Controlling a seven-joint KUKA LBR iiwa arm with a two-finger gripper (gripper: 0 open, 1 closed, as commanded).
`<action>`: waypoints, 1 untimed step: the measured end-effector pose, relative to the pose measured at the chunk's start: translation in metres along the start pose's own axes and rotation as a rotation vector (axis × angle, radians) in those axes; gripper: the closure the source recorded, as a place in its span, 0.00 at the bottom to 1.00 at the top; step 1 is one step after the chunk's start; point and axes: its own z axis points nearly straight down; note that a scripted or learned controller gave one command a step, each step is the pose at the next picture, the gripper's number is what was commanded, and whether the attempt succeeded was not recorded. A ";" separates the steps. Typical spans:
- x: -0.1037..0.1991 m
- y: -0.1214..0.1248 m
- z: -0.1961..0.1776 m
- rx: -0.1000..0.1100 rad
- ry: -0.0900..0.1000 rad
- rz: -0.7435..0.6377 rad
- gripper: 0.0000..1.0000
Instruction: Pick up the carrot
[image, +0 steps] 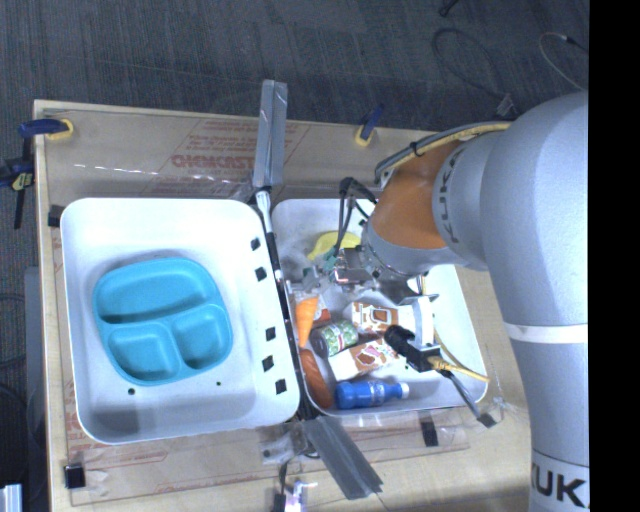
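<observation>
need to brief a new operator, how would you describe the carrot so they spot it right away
Look at the right-hand white bin, the cluttered one beside the bin holding the blue divided tray. Along its left wall, next to the divider between the bins, lies the carrot: a slim orange stick. Its neighbours are printed packets and a blue bottle, so it is the plain orange piece there.

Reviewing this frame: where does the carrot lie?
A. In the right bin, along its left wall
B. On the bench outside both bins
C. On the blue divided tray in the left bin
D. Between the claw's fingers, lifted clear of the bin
A. The carrot lies in the right bin against its left wall, beside the packets and above the blue bottle; the blue tray sits in the left bin.
</observation>
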 end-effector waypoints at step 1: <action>0.007 0.003 0.012 -0.012 -0.007 -0.037 0.00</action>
